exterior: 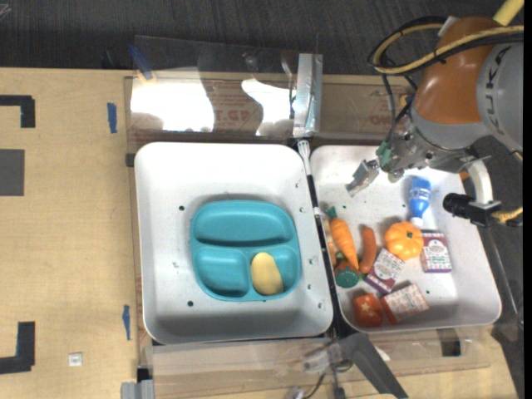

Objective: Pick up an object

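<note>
Both bins: left bin (158, 223) and right bin (474, 293) look like smooth white plastic, slight sheen. Teal tray (241, 223) is glossy moulded plastic. Yellow potato-like toy (266, 273) is smooth and matt. Desk (62, 248) at 9 o'clock is matt, wood-toned board. Clear panel (208, 98) at 12 o'clock is highly reflective. Arm's orange band (453, 65) is glossy.

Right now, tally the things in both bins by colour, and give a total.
Teal: 1, the divided tray
Yellow: 1, the potato
Orange: 3, the carrot, the sausage, the pumpkin
Red: 1, the tomato
Blue: 1, the bottle
Pink and white: 3, the small cartons
Total: 10
</note>
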